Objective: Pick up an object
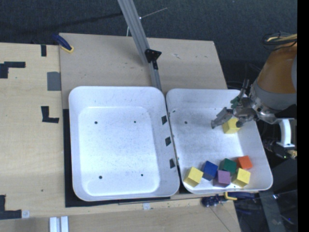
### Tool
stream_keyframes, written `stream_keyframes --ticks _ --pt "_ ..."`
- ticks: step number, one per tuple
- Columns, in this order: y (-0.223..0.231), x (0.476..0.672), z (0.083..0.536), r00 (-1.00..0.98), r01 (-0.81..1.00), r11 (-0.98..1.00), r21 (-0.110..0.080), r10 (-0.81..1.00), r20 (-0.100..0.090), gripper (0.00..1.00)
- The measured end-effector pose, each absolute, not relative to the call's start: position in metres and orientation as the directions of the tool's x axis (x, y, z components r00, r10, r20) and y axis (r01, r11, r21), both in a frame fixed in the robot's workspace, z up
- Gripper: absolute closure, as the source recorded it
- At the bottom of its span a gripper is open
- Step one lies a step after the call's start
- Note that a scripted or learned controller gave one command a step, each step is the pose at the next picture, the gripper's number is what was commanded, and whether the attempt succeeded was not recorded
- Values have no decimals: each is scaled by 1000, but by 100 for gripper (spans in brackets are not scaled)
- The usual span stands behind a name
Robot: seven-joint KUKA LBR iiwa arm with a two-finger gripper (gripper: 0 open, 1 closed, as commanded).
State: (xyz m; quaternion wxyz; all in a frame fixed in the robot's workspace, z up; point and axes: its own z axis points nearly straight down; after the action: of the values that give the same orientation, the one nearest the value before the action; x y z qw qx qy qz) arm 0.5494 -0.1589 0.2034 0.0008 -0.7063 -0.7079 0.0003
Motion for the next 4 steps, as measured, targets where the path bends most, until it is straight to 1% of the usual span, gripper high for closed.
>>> stream_keyframes --ticks 1,2,3,4 --pt "-159 549 203 -2 1000 2 -1 1000 1 0" --pt "-163 553 141 -1 1000 1 -8 1000 1 0" --pt "-162 552 89 -1 1000 1 -3 1000 -1 0" --pt "-161 552 101 -2 1000 2 -3 1000 1 100"
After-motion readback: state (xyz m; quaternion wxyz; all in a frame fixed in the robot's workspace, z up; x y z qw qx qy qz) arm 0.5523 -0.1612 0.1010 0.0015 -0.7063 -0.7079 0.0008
